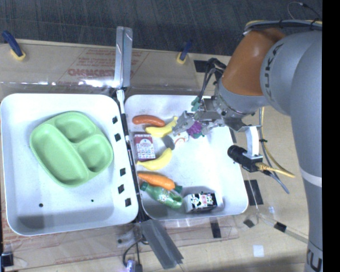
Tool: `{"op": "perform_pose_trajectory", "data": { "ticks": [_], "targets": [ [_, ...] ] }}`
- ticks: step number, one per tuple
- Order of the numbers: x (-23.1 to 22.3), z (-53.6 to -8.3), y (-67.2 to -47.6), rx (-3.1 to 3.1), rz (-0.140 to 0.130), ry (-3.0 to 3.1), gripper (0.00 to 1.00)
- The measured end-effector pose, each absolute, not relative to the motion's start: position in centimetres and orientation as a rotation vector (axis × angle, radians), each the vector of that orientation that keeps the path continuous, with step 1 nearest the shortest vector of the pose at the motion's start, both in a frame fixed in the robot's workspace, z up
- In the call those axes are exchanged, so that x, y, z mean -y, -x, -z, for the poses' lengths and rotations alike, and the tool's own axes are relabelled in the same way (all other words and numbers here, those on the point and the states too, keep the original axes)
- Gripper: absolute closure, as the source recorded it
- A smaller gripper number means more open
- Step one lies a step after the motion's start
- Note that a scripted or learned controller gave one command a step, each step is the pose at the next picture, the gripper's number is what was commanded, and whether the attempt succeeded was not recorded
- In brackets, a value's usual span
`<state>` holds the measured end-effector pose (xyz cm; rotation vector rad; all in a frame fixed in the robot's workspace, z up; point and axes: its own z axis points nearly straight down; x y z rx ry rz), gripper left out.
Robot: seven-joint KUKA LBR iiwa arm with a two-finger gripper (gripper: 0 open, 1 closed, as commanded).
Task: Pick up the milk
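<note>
On a brown table (56, 61) with dark floor behind, two white bins side by side. In the right bin (226, 174), near its front edge, the milk (202, 201): a small carton, white with black cow spots, a dark label on one side. Lying flat on its side, long axis running left to right, along the front wall. Which end is the top, hard to tell.

Just left of it, touching or nearly so, a green veggie toy (161, 195), and above that an orange carrot (156, 179). Farther back, a yellow banana (158, 160), a small red box (144, 147), another yellow piece (160, 130) and a red sausage (149, 120).

Well apart from the milk, over the back of the bin, the pincer (195, 123) on the grey and orange arm (272, 67). Fingers too blurry to tell if open or closed; a purple thing (196, 128) right beside them.

In the left bin (22, 203), a green plate (72, 147) with three parts.
</note>
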<state>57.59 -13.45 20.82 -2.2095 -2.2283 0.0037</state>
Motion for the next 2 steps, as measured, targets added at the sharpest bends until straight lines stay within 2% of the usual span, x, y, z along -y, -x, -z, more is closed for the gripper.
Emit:
{"op": "perform_pose_trajectory", "data": {
  "ticks": [1, 2],
  "targets": [
    [16.5, -17.1, -51.7, 2.52, -0.002, 1.871, 0.0],
    [21.0, -15.1, -58.4, 2.547, -0.002, 1.837, 0.0]
  ]
}}
